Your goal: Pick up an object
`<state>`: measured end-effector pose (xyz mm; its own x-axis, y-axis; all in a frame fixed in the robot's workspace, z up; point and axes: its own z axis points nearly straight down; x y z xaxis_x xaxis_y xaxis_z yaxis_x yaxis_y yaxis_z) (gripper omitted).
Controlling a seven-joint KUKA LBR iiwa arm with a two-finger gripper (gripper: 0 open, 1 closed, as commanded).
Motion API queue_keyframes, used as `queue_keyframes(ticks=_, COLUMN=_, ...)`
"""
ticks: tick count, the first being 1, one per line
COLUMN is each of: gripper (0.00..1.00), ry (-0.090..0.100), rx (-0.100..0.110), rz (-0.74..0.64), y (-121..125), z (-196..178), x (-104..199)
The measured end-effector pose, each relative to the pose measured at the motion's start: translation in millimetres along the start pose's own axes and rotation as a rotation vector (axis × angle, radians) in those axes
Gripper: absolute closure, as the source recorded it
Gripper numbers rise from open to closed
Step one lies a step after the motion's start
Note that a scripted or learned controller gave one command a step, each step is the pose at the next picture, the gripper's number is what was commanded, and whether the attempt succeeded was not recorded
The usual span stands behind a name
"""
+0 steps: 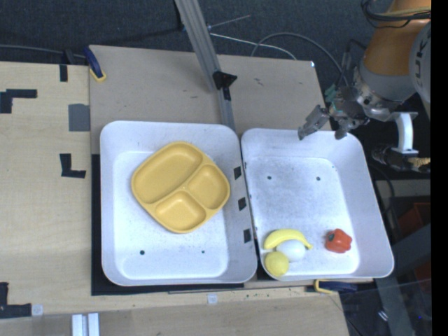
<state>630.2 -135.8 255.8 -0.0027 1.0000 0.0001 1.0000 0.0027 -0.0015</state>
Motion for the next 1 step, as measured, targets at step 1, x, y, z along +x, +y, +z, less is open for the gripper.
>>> queue_keyframes(ticks=1, gripper=0.0, ry=0.0, rx=0.0, rz=0.0, y=0.0, z=0.0, x=0.0)
